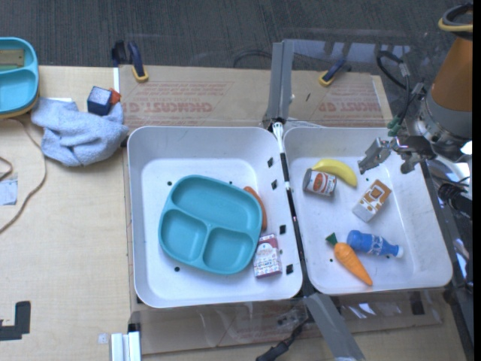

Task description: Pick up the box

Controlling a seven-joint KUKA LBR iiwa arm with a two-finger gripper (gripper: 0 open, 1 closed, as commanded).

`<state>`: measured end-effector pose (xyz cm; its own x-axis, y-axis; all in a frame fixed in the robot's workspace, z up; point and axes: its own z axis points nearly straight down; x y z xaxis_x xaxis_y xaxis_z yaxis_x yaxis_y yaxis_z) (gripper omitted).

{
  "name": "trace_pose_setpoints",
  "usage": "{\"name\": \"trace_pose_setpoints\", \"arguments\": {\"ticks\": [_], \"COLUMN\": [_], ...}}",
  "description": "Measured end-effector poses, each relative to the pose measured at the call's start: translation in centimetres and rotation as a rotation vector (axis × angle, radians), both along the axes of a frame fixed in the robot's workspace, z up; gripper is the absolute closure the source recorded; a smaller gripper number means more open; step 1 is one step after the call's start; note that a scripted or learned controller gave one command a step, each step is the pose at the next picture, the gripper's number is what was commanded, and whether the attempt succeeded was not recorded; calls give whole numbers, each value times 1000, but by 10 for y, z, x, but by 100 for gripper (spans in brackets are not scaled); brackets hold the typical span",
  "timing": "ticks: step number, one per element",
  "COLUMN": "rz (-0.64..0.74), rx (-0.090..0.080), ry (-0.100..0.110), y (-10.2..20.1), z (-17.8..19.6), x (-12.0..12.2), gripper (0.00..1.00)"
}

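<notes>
The gripper (392, 153) hung over the upper right part of the right bin (432, 278), reaching in from the right edge of the frame below the arm's orange band. One finger (372, 156) pointed down and to the left, and another dark part showed further right, with bare bin floor between them, so the fingers looked spread and pinched nothing.

The box (373, 200), a small white and orange carton, lay tilted on the floor of the right bin, just below and slightly left of the gripper and apart from it. To its left, a banana (336, 171) curved along the upper part of the bin, with a red and white can (320, 183) lying on its side just beneath it (the two appeared to touch). Lower in the same bin lay a blue bottle (373, 244) and, just beside it toward the lower left, a toy carrot (351, 262) with a green top.

The left bin (143, 164) held a teal divided tray (210, 224) near its middle. An orange object (256, 204) peeked out from behind the tray's right edge, and a small red and white carton (267, 257) stood at the tray's lower right corner.

On the desk (68, 239) at the upper left of the frame lay a crumpled grey cloth (79, 134), with a small dark blue cube (99, 100) at its upper edge and another teal tray (16, 74) cut by the frame's left edge.
</notes>
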<state>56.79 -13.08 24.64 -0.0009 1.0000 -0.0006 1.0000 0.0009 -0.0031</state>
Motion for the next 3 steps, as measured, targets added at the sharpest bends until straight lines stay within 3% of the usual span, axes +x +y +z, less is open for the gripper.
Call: {"name": "trace_pose_setpoints", "arguments": {"ticks": [1, 2, 3], "rz": [-252, -125, -312], "rx": [-1, -6, 13], "ry": [-13, -34, -6], "y": [3, -34, -76], "z": [-125, -137, -150], "x": [-9, 17, 20], "gripper": [0, 0, 0]}}
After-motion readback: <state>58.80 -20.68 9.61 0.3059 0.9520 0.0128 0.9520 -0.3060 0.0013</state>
